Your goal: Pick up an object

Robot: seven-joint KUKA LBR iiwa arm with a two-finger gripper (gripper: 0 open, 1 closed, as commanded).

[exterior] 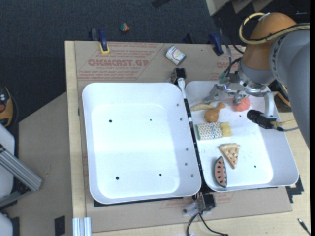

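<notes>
Near the right bin's back edge, I cannot tell my claw's state, though it hovers over the chicken leg, probably to grab it.

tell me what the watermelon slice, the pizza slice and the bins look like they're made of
Watermelon slice: probably moulded plastic toy food, going by its flat solid colours.
Pizza slice: likely the same toy plastic, matte, with a stiff clean wedge shape.
Bins: thin white plastic, smooth and slightly glossy, with rounded formed rims.
</notes>
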